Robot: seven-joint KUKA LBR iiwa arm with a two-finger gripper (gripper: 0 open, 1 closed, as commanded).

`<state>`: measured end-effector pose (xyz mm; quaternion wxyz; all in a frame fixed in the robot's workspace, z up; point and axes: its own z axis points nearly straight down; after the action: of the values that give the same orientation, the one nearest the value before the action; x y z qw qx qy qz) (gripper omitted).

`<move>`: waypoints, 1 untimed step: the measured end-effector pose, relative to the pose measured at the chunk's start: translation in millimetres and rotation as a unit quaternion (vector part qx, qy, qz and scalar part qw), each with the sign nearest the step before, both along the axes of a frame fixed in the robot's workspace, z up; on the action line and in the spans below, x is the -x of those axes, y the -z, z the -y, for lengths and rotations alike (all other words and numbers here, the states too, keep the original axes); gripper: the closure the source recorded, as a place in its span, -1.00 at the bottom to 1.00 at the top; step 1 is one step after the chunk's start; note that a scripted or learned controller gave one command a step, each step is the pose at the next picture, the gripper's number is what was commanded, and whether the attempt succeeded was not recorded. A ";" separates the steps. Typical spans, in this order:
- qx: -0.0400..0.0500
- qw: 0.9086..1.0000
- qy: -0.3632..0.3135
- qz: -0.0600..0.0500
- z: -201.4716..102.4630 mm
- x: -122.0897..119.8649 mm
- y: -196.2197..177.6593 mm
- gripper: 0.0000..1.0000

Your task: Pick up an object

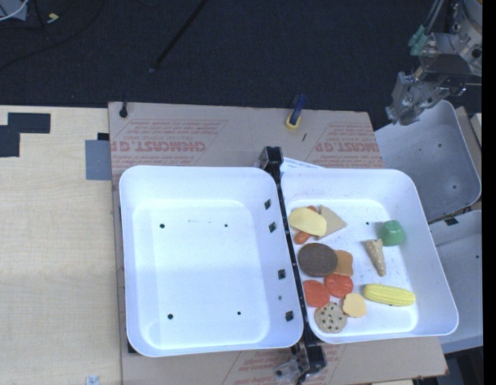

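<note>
While the hand [409, 103] hangs beyond the right bin [428, 215], grip unclear, toy foods [318, 259] crowded together.

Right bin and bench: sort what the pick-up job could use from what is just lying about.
For the job:
hand, up at the right, off the bins
corn cob
green block
brown disc
cookie

Lying about:
left bin
blue-and-yellow clamp
cardboard sheet
</note>
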<state>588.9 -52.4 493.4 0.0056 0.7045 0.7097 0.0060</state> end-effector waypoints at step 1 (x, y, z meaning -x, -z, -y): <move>-0.001 1.000 0.001 -0.008 -50.5 84.1 -47.2 1.00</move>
<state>504.8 -2.0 540.6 -0.0007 0.7055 0.7088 0.0007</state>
